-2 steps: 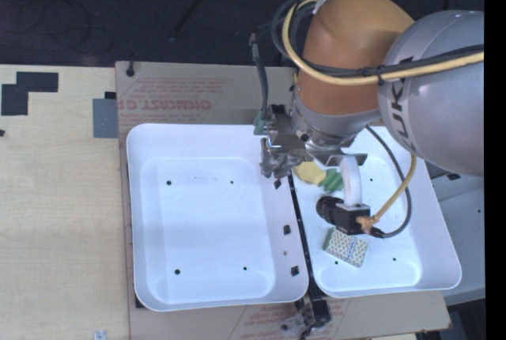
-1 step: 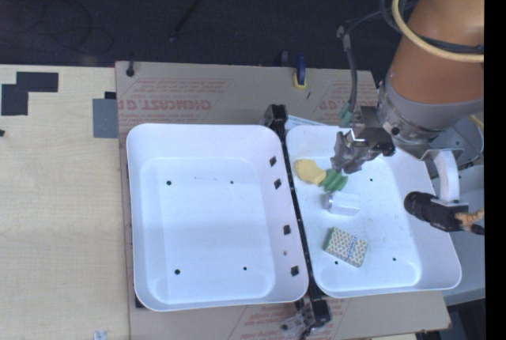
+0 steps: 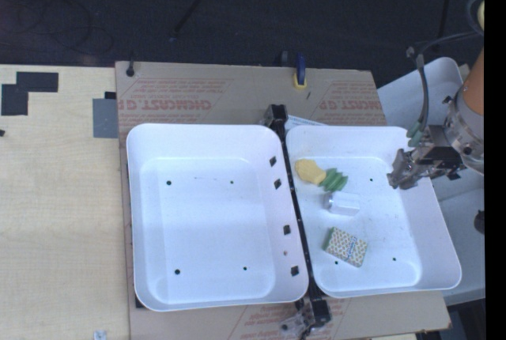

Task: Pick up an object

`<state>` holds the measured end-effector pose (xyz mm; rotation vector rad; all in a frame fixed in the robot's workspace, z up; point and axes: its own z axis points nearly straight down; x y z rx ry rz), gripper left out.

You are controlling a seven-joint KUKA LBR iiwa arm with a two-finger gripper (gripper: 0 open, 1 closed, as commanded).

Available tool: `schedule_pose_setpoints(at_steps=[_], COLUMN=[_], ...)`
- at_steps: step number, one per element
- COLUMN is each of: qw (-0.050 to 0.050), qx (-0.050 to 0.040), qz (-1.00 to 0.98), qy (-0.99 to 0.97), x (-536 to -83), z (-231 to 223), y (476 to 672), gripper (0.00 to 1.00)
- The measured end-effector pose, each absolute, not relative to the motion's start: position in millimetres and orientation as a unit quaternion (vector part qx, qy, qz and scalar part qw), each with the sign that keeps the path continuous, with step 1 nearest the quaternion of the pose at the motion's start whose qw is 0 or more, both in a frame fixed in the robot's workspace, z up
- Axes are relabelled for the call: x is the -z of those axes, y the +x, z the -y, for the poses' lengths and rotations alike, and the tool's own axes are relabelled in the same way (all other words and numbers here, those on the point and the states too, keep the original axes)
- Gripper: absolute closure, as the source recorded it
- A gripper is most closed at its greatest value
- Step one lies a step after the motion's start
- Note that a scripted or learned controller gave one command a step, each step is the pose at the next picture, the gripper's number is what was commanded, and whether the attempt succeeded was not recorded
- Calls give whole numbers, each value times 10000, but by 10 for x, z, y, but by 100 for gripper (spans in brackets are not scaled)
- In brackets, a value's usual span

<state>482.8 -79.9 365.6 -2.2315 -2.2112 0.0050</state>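
The right bin [image 3: 427, 251] holds a yellow lump [image 3: 309, 170] near its back left, with a green piece [image 3: 334, 180] touching its right side. A small clear-white block [image 3: 341, 205] lies just in front of them. Nearer the front sits a flat patterned packet [image 3: 345, 246], tilted. My gripper [image 3: 401, 175] hangs over the right part of that bin, to the right of all these objects and apart from them. Nothing shows between its fingers.
The left bin [image 3: 150, 172] sits beside the right one, with a black clip strip [image 3: 285, 196] along the shared edge. Both bins rest on a cardboard sheet [image 3: 198, 93]. The arm's cables [image 3: 423, 93] run down at the right.
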Motion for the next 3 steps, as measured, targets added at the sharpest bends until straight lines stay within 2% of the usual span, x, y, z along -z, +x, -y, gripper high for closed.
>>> schedule_pose_setpoints(at_steps=[1,2,3], qw=[15,-54,75], qx=[-30,9,-30], qz=[7038,7067,7094], qy=[-7104,-7075,-7048], x=[-3334,-4263,-2782], z=[1682,2157,1485], y=[4754,5159,5572], gripper=[100,100,100])
